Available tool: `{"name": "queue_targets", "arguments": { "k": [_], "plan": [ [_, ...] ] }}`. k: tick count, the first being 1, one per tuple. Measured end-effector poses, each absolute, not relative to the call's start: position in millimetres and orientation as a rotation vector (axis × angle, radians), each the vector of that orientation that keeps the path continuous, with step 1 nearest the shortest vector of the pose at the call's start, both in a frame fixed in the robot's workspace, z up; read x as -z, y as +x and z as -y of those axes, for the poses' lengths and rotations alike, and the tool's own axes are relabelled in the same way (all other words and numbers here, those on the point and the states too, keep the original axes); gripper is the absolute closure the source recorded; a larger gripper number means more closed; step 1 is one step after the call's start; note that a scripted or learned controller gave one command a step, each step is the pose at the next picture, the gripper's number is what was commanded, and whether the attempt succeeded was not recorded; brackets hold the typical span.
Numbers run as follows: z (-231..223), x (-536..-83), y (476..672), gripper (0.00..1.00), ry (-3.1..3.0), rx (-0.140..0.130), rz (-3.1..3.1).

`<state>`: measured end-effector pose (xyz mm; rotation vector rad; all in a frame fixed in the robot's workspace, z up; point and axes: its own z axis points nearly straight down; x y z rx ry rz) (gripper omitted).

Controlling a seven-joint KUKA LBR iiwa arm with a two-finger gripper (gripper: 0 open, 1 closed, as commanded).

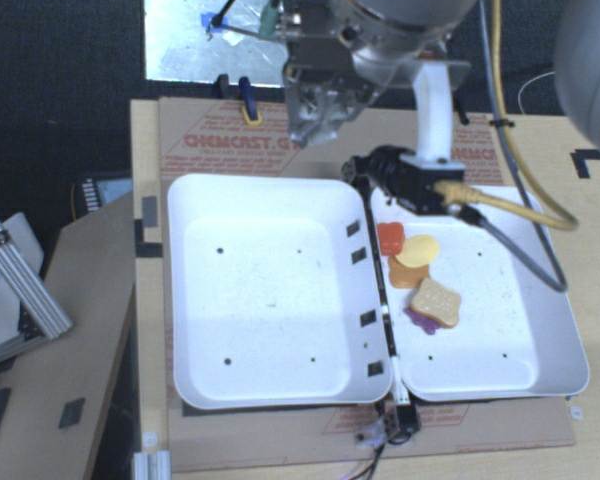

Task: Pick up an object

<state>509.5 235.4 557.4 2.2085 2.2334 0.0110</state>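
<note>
1. The gripper hangs high near the top of the camera view, above the cardboard behind the bins, at about 12 o'clock from the left bin. Its metal end is blurred and seen from above, so I cannot tell whether it is spread or closed; nothing can be seen in it.
2. The things to pick lie in the right bin, bunched against the divider side. From the gripper they lie toward roughly 5 o'clock, well apart from it and much lower.
3. The cluster runs along a slanted line, from the red block at 11 o'clock down to the bread slice at 5 o'clock, with the yellow disc and an orange piece between. They touch or overlap one another.
4. A purple scrap peeks from under the bread slice.
5. They look like smooth toy food: the red block boxy, the yellow disc rounded, the bread slice flat with a tan crust and paler face.
6. A black fitting with a yellow cable sits at 12 o'clock of the cluster, near the red block, and could crowd a descent.
</note>
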Motion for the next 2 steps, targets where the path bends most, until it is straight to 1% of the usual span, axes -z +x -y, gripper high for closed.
{"name": "queue_targets", "arguments": {
  "k": [1,2],
  "plan": [
    [-235,-557,509.3,0.00,2.208,-0.011,-2.235],
    [-236,-569,509.4,1.00,2.204,-0.016,-2.238]
  ]
}}
